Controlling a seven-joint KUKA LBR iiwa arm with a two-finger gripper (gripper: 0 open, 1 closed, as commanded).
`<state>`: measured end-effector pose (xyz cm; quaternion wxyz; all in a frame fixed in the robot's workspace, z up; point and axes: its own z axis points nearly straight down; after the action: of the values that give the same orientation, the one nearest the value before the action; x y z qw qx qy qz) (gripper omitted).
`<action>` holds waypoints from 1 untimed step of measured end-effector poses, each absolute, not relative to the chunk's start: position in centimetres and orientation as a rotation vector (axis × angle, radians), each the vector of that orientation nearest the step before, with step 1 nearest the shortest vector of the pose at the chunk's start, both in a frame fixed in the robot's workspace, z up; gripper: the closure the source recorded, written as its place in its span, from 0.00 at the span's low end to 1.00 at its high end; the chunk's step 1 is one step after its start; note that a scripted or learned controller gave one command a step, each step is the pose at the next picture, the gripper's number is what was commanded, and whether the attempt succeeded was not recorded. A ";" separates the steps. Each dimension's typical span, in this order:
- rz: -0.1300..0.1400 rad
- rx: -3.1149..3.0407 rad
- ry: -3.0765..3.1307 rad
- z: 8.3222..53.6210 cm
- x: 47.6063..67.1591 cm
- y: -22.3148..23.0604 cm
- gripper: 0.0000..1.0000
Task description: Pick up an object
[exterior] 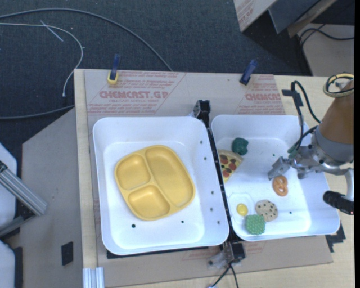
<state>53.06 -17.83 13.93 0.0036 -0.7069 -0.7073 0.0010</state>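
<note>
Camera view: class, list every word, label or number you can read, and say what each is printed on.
"CHEMCAST GP": red print on the bench sheet, behind the left bin.
"CHEMCAST": same print behind the right bin.
Smaller red lines beneath both: too small to read.
Red print on the cardboard box: unreadable.

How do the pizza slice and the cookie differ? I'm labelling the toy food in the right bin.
The pizza slice is a wedge; the cookie is round. The pizza slice is yellow-orange with red spots; the cookie is tan with dark specks. The pizza slice lies against the bin's left wall; the cookie lies nearer the front, beside a green object. Both lie flat in the right bin.
</note>
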 end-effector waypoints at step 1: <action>0.002 -2.217 -2.217 8.7 53.0 -17.7 0.00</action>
<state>53.02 -17.74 8.69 0.0030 -0.7072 -0.7070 0.0007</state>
